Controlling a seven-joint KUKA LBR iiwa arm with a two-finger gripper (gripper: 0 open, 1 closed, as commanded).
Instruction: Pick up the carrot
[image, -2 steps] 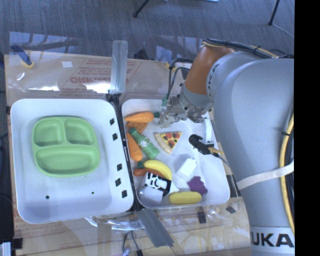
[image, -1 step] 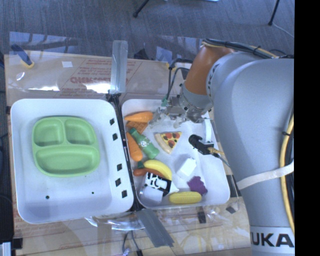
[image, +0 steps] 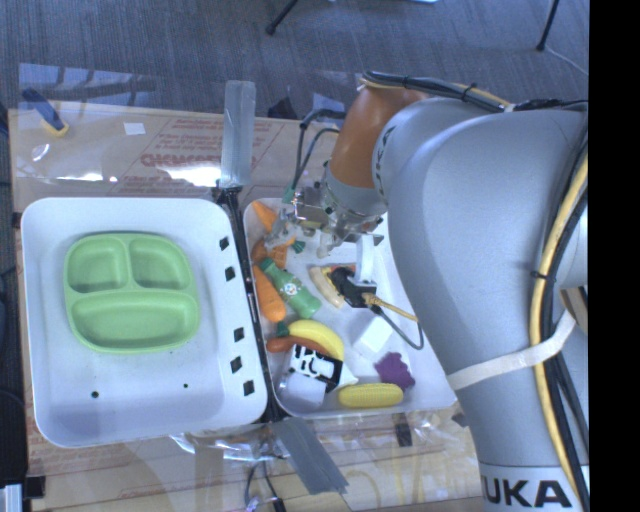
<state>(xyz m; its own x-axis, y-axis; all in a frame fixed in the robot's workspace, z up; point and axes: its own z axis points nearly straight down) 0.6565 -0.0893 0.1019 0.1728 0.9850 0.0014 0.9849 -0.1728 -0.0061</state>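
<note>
Several toy foods lie in the right bin (image: 432, 398). An orange carrot (image: 270, 291) lies lengthwise along the bin's left wall, beside a green bottle (image: 293, 287). Another orange piece (image: 263, 213) sits at the bin's far left corner, and a small orange bit (image: 279, 344) shows by the banana (image: 316, 336). My gripper (image: 308, 226) hangs low over the far left part of this bin, just right of the upper orange piece and above the carrot. The wrist hides what is directly under it.
The left bin (image: 40, 300) holds a green divided plate (image: 130, 290). Near the right bin's front lie a yellow corn cob (image: 371, 394), purple grapes (image: 394, 369), a white block (image: 372, 338) and a black-and-white box (image: 314, 367). The grey arm covers the bin's right side.
</note>
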